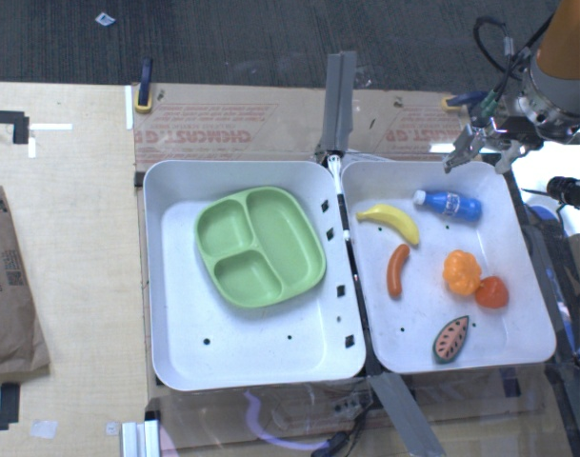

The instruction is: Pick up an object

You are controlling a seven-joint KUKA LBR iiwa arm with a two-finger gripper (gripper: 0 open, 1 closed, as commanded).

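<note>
Claw [482, 149] hovers open and empty at the right bin's [528, 255] far rim; bottle [449, 205] just below it; banana [390, 221] lower left.

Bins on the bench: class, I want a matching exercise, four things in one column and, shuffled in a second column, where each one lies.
Things:
1. plate
2. bottle
3. melon slice
4. sausage

Places:
A. right bin, near front edge
B. left bin
C. right bin, near back edge
D. right bin, just below the banana

Pairs: 1-B, 2-C, 3-A, 4-D
</note>
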